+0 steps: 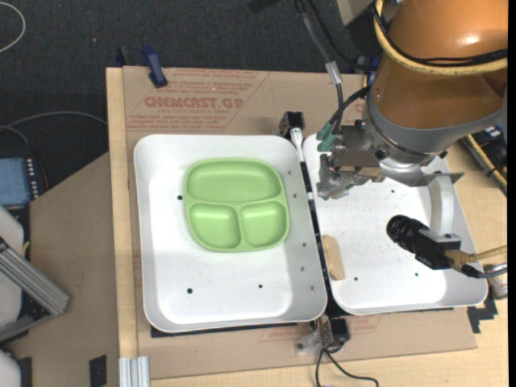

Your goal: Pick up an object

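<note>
Pincer (332,184) hangs low over the upper left corner of the right bin (379,285), just beside the wall shared with the other bin. Its working end is too dark and crowded to tell whether it is open or closed, and nothing is visibly held in it. Behind it, the arm (439,47) fills the upper right of the frame.

One tabletop (201,95) carries two white bins, one at frame centre-left and one at centre-right.

The left bin (149,232) holds one green plate (234,204), lying flat in its upper middle and divided into three compartments, one long and two short. It looks like moulded plastic, so probably light, stiff and smooth. That makes it slippery for a flat pinch from above. The raised outer rim or one of the inner dividing ridges seems the best place to take hold, though the plate would likely swing from an edge grip.

The right bin holds one small tan strip (333,258), lying flat near that bin's left wall, below the pincer and apart from it. It looks thin, light and rigid, perhaps wood or card. Being so flat, it offers little to grip, so closing across its narrow width appears the most workable hold.
</note>
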Robot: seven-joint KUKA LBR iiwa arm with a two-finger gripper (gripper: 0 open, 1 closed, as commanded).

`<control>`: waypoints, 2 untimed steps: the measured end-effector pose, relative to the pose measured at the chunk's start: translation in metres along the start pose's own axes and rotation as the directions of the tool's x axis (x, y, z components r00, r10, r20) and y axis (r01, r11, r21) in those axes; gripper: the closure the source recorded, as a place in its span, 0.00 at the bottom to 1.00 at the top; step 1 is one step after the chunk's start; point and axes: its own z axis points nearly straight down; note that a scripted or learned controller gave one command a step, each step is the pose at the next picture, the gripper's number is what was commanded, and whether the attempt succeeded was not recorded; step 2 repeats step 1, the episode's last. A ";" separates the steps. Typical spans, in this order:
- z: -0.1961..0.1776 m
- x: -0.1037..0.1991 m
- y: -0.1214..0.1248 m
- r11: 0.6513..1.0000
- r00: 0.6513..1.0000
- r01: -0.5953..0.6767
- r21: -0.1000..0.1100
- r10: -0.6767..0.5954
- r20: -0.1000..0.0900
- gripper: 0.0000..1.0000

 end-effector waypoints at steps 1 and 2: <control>-0.053 0.058 0.001 1.000 1.000 0.001 -0.014 -0.001 -0.003 1.00; -0.053 0.058 0.001 1.000 1.000 0.001 -0.014 -0.001 -0.003 1.00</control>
